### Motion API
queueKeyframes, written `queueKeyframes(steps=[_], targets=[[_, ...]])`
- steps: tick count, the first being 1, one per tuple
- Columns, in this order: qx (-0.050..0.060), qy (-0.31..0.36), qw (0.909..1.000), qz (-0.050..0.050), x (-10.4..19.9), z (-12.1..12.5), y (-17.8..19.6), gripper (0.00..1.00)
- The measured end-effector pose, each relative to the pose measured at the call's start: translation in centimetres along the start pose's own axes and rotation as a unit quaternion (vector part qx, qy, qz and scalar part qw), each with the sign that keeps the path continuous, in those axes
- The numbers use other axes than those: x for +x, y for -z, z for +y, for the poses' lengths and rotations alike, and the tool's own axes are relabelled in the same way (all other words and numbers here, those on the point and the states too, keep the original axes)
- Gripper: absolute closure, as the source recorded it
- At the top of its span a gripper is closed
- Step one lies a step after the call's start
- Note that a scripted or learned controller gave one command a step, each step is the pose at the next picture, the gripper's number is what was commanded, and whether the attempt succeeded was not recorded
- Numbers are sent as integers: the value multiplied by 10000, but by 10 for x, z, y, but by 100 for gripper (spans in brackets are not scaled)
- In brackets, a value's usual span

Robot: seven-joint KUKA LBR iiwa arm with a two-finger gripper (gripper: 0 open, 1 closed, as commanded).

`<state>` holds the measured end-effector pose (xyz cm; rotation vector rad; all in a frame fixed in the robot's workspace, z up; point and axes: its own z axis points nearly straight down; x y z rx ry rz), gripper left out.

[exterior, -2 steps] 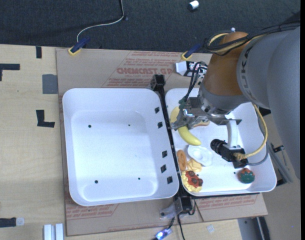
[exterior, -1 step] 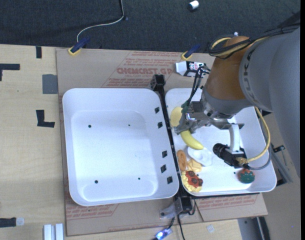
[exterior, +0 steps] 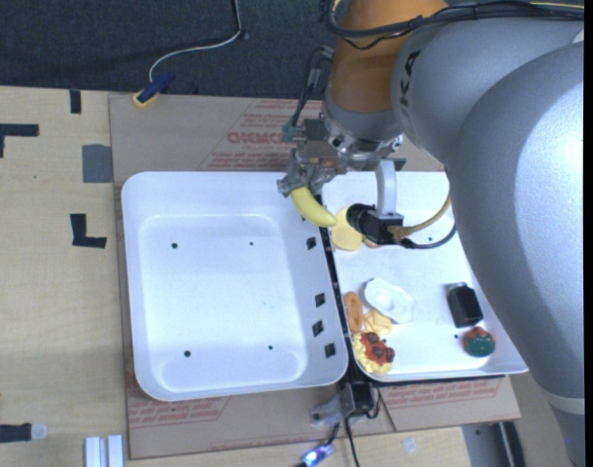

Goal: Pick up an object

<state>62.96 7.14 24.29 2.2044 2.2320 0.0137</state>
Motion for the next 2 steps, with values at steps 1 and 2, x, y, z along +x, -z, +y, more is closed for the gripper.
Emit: queueKeyframes(steps=[1,2], targets=[[8,-71,10000,-20,-49,-44,88,100],[109,-39,9999,-14,9,-120,11,100]])
